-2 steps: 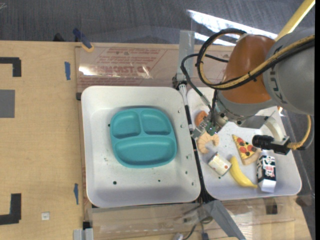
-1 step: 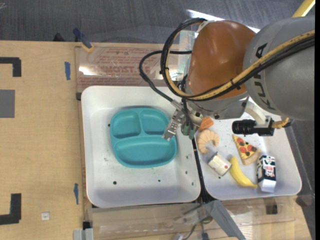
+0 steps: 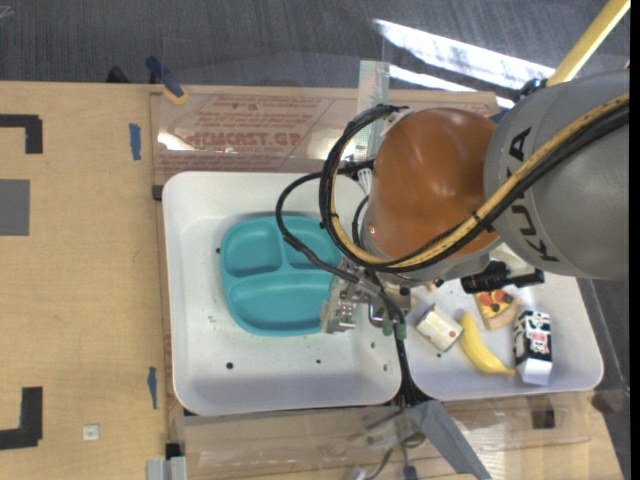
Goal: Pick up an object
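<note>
A teal divided plate (image 3: 270, 273) lies flat in the left white bin (image 3: 190, 298), toward its middle. My gripper (image 3: 343, 313) hangs low over the plate's right front edge, close to the wall between the two bins. The grey arm and its orange band cover the plate's right rim and the back of the right bin. From this slant I cannot make out anything held in the gripper.
The right bin (image 3: 580, 373) holds a yellow banana (image 3: 480, 350), a small white block (image 3: 437, 328), a red and yellow toy food piece (image 3: 493, 306) and a black and white carton (image 3: 534, 343). Black cables loop from the wrist over the left bin.
</note>
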Available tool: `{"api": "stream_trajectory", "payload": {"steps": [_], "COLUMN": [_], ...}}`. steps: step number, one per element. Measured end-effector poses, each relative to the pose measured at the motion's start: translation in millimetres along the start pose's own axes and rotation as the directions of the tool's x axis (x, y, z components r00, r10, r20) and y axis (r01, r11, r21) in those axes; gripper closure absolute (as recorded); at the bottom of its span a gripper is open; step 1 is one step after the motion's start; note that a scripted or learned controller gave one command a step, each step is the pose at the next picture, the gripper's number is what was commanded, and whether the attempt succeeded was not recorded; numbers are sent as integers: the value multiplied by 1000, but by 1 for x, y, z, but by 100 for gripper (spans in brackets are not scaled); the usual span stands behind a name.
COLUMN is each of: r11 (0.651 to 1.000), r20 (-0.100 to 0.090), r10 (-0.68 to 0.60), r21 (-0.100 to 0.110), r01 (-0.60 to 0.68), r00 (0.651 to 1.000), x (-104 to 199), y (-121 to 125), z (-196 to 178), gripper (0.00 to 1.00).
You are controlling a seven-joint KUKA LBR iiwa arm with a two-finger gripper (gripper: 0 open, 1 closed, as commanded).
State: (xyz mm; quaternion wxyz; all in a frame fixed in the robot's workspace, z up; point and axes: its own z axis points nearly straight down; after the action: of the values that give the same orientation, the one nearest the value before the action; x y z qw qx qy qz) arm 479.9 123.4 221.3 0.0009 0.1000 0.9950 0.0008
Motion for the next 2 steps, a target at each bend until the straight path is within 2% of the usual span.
{"api": "stream_trajectory", "payload": {"steps": [1, 2], "r11": [999, 958], "r20": [8, 0], "r10": [47, -287], "r21": [-6, -1], "r01": [-47, 287], "r00": [999, 958], "x": [-37, 21], "y": [76, 101], "z": [-66, -36], "gripper": [100, 100]}}
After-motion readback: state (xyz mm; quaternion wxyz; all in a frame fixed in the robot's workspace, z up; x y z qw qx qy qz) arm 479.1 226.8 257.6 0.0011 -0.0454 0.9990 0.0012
